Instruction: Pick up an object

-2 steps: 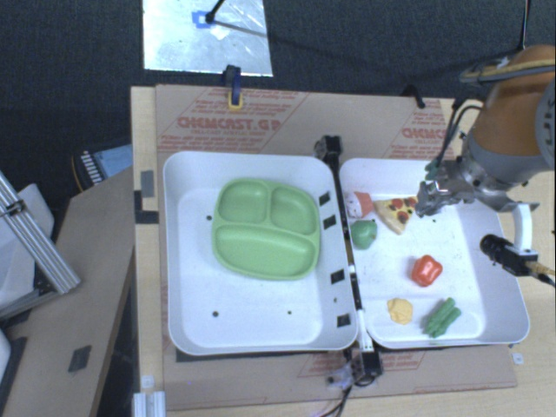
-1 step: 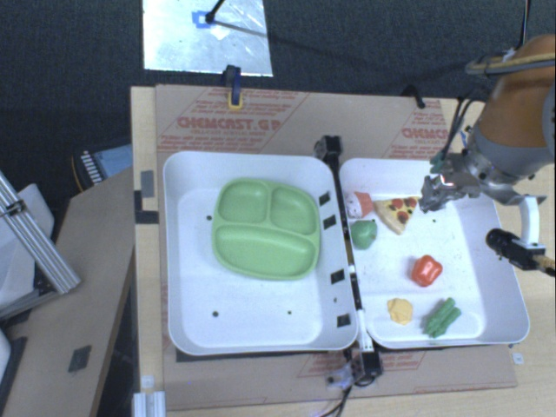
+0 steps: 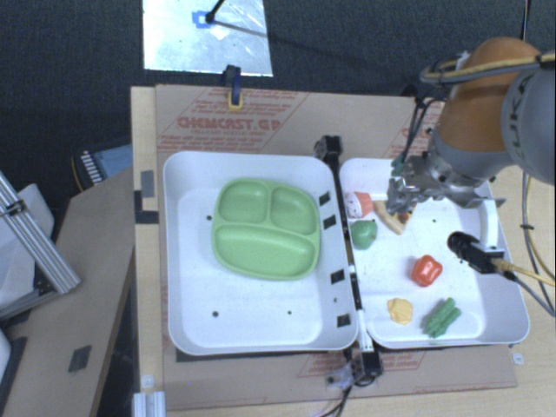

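Gripper [image 3: 401, 200] first: it hangs low over the upper left part of the right bin [image 3: 504, 320], at the end of the grey arm [image 3: 486, 102] that comes in from the right. It points down toward a tan, wedge-shaped piece [image 3: 395, 222] lying just under it. Whether it touches that piece, or how it is set, I cannot tell; the metal parts blur together there.

Several small things lie in the right bin. A red and white piece [image 3: 358, 204] sits near the bin's left wall, just beside the gripper. A green pepper [image 3: 363, 233] lies just below it, beside the tan wedge. A red pepper [image 3: 426, 270] rests near the middle of the bin, well apart from the gripper. A yellow piece [image 3: 400, 310] and a green bean-like bundle [image 3: 441, 317] lie near the front edge, close to one another. A black cylinder [image 3: 466, 251] with a cable juts in from the right, above the red pepper.

The left bin [image 3: 187, 311] holds a pale green divided plate [image 3: 265, 228], lying flat near its middle. Both bins rest on a cardboard sheet [image 3: 261, 120] on the worktop [image 3: 95, 259].
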